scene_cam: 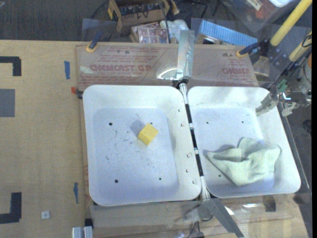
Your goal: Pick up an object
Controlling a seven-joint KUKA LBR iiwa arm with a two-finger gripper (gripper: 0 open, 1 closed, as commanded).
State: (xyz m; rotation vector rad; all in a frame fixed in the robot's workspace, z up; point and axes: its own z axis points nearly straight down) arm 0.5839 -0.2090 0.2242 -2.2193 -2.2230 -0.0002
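Work on this job is only being started, as far as can be judged, because nothing is being lifted yet. Two things are being kept in the two shallow white bins. A small yellow cube-shaped block (148, 134) is being held by the left white bin (95, 99), near the middle of its floor, with bare floor all around it. A crumpled pale green cloth (245, 165) is being held by the right white bin (293, 182), low down and toward the near right corner. Both things are lying flat on the bin floors, so neither one is being carried. The robot's grey metal claw (268, 103) is being seen at the far right corner of the right bin, just over the rim. It is well apart from the cloth and even farther from the block, and nothing is being pinched by it. Whether the claw is being spread or being pressed together cannot be told, because it is small and blurry at that edge. Nearly all of the job is being left to do: a thing is to be chosen, the claw is to be brought down over it, and it is to be grabbed and raised. The cloth is being judged the nearer choice, since it is lying in the same bin as the claw.
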